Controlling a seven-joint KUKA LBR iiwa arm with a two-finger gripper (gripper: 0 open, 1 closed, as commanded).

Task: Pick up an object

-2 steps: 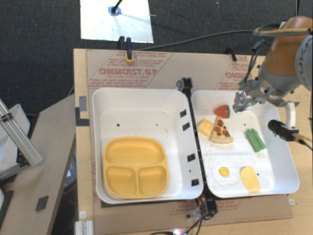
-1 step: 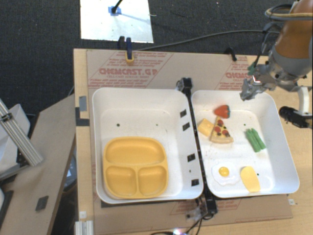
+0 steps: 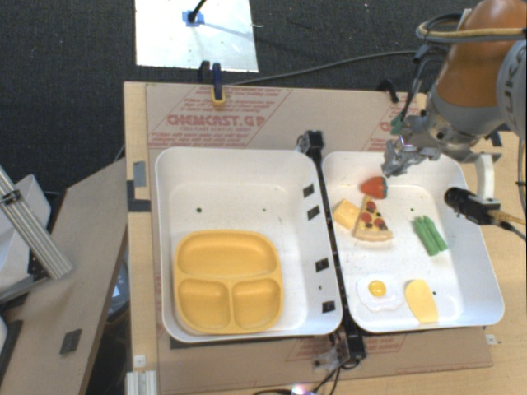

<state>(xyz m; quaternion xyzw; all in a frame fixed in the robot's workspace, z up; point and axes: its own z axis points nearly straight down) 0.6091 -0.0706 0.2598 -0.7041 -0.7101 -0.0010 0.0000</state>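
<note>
The arm (image 3: 473,64) reaches in from the right, its orange band high at the far right edge of the view. Its gripper (image 3: 394,164) hangs over the far part of the right bin (image 3: 486,290), just above and beside a small red piece of toy food (image 3: 375,187). Whether the gripper is spread or pressed together cannot be told at this angle, and nothing can be seen pinched in it.

The red piece lies on the floor of the right bin, near its far left corner. Just nearer sits a slice of toy pizza (image 3: 372,221), with a yellow cheese wedge (image 3: 347,214) touching its left side. To the right of the pizza, apart from it, lies a green bean-like piece (image 3: 430,235). Near the front of the same bin are a fried egg (image 3: 378,292) and, just beside it on the right, a yellow oblong piece (image 3: 422,300).

The left bin (image 3: 239,171) holds a yellow divided tray (image 3: 229,281) in its near part.
</note>
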